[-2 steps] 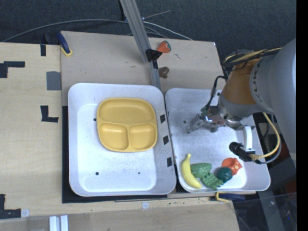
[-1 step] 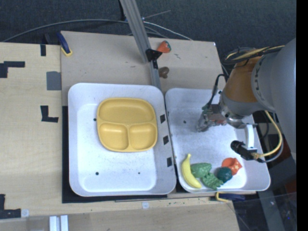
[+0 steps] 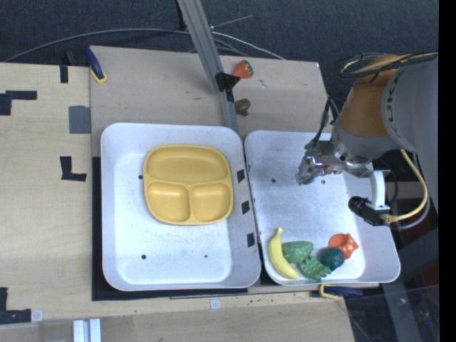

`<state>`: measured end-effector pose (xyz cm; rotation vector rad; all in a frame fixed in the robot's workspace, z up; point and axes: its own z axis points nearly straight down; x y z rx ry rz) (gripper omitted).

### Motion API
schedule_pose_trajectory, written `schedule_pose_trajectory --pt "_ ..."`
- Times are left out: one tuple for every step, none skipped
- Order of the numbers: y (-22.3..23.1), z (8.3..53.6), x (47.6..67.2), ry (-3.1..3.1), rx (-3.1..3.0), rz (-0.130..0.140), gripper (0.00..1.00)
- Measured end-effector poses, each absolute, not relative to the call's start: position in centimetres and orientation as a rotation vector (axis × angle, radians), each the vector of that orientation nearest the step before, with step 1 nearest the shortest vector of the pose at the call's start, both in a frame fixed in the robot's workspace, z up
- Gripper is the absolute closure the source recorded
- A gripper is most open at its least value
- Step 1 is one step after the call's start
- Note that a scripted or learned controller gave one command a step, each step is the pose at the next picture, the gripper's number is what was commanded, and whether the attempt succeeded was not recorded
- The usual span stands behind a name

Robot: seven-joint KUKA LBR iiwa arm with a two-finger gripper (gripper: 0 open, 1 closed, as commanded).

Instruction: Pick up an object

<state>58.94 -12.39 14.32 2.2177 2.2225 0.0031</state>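
Note:
My gripper (image 3: 308, 173) hangs over the upper middle of the right bin (image 3: 285, 191), with nothing visible between its fingers. Along the right bin's front edge lie a yellow banana (image 3: 278, 256), a green leafy vegetable (image 3: 297, 249), a second green piece (image 3: 312, 267), a dark teal round object (image 3: 331, 258) and an orange-red pepper (image 3: 343, 244). These toys sit well below the gripper in the view, apart from it.
The left bin (image 3: 121, 212) holds a yellow divided plate (image 3: 189, 183). A grey metal pole (image 3: 203, 34) slants down to the bench behind the bins. A small orange object (image 3: 244, 68) and a brown one (image 3: 243, 107) lie on the bench behind the bins.

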Motion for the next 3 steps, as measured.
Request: schedule_pose_trajectory --pt "-13.1 19.0 59.3 2.22 2.219 0.002 1.0" --pt "-13.9 23.5 59.2 2.22 2.218 0.002 1.0" --pt "-8.7 22.4 58.0 2.229 2.217 -0.002 1.0"
